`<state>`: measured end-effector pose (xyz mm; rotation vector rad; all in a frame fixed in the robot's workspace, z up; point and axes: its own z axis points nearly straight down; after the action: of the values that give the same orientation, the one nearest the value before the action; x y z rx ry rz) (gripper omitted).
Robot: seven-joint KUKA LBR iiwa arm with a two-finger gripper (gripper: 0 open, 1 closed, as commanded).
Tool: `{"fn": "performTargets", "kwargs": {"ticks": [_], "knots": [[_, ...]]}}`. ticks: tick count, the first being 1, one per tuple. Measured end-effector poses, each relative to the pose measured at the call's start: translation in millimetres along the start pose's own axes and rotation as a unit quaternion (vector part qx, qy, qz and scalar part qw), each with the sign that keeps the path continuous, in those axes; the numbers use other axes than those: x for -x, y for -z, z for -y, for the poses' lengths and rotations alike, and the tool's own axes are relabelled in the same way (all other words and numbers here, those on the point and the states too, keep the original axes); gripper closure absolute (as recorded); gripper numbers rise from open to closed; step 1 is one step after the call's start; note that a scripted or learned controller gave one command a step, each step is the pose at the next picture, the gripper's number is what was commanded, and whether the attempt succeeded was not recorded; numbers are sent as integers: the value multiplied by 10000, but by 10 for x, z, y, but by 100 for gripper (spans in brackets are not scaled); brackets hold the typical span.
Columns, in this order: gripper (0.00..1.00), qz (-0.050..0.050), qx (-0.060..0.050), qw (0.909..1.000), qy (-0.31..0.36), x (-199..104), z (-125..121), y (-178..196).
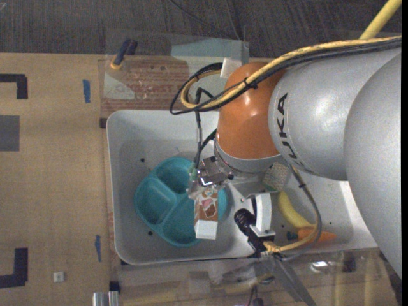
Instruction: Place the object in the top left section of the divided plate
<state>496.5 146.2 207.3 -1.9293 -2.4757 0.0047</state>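
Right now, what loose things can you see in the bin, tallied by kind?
Divided plate, teal: 1
Small carton, brown and white, at the claw: 1
Banana, yellow: 1
Carrot, orange: 1
Total: 4. The arm covers much of the bin, so more may lie hidden under it.

A tan bench (51, 190) carries black tape marks (15, 85) and short blue tape strips (87, 90) at its left. Beyond its far edge lies dark grey carpet (76, 11), crossed by a black cable (191, 2). A reddish-brown board (150, 81) lies just above the white bin (124, 139).
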Motion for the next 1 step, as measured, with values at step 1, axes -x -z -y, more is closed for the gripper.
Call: {"fn": "performTargets", "kwargs": {"ticks": [1], "knots": [[100,1,4,9981,619,151,116,-37]]}}
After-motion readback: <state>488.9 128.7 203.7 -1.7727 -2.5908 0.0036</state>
